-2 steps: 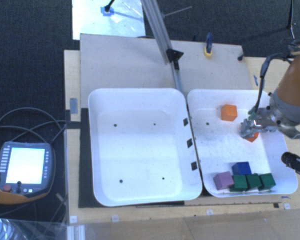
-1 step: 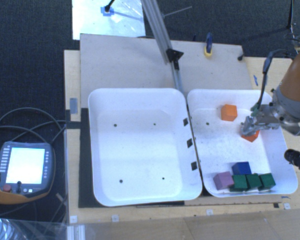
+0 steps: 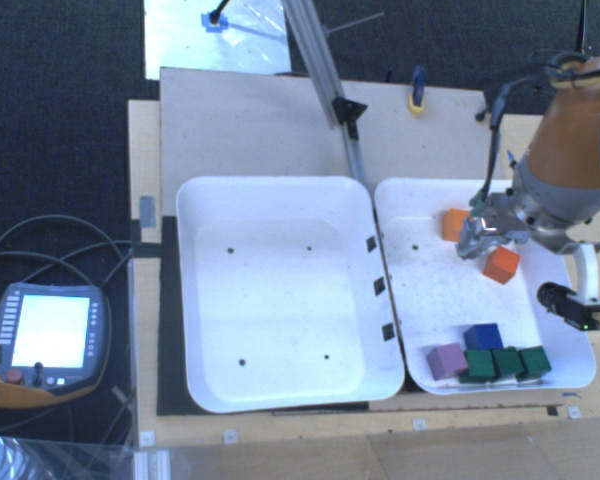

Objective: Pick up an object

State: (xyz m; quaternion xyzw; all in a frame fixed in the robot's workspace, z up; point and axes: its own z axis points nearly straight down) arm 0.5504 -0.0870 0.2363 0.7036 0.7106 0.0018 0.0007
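Note:
My gripper (image 3: 477,240) hangs low over the upper part of the right bin (image 3: 420,298), on the grey and orange arm (image 3: 570,158) that comes in from the right. An orange block (image 3: 454,224) lies just to its upper left, partly hidden by it. A second orange block (image 3: 501,265) sits tilted just to its lower right. Along the bin's near wall rest a purple block (image 3: 445,359), a blue block (image 3: 483,336) and two green blocks (image 3: 505,364). I cannot see any block held in the gripper.
The left bin (image 3: 195,268) adjoins the right one at a shared wall with black clips (image 3: 380,285). A slanted metal pole (image 3: 320,58) crosses the back. A teach pendant (image 3: 45,343) with cables lies off the bench to the left.

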